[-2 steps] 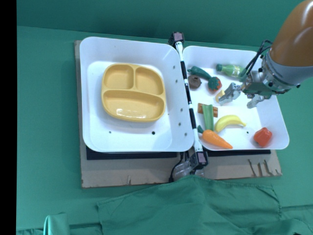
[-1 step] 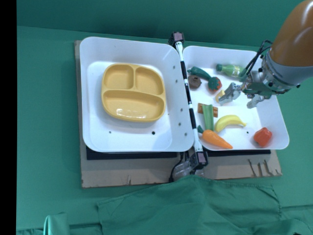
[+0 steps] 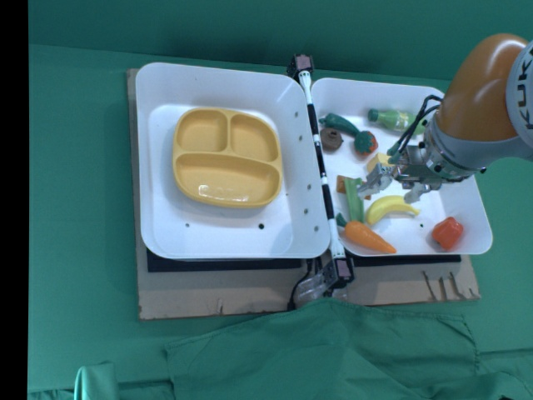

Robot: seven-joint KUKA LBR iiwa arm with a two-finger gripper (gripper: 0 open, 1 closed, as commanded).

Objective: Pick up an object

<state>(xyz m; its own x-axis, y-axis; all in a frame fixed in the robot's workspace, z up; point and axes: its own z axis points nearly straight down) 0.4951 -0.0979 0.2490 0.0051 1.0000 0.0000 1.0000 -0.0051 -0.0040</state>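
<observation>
Arm: a grey arm with an orange band is seen reaching in from the right, over the right bin (image 3: 466,223).
End effector: the end effector (image 3: 398,182) is held low above the bin's middle, with its metal fingers spread apart; nothing is seen between them.
Nearest object: a yellow banana (image 3: 391,209) lies just below the end effector, curved, flat on the bin floor. It is judged the likeliest thing to be picked up.
Beside it: a green pod (image 3: 354,198) and an orange carrot (image 3: 368,238) lie to the left and lower left of the end effector, close to the banana.
Further off: a red pepper (image 3: 447,232) sits to the lower right; a green bottle (image 3: 390,119) lies above, near the far rim.
Far left: a yellow divided plate (image 3: 226,157) rests in the left bin (image 3: 166,223), well apart from the end effector.
Step in hand: the descent onto one object is judged to be under way.
Doing it well: the fingers should be set across the banana's narrow width, over its middle, and kept clear of the pod, so that one object alone is closed on before lifting.
</observation>
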